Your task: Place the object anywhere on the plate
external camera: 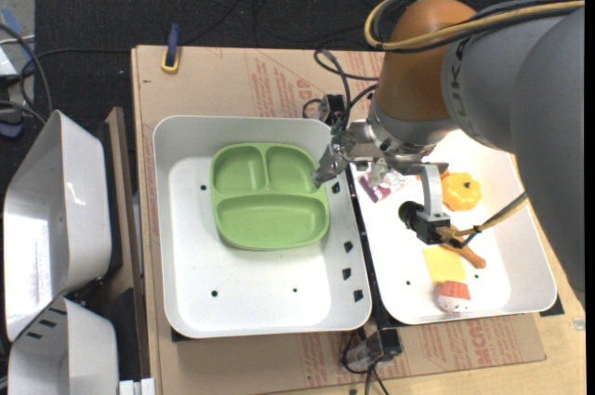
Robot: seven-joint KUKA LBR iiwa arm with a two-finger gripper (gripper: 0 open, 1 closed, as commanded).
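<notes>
Green three-section plate is lying flat in the left bin, toward its back right corner, two small compartments at the back, one wide in front.

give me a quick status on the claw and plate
Claw at the plate's right edge, grip unclear. Green plate in left bin, nothing on it. Toys in right bin.

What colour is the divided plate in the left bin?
Light green plate, seen clearly in the camera view.

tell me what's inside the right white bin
A yellow pepper-like toy, yellow block, small red-and-white toy and purple-white piece. The grey arm covers the bin's upper part.
</notes>
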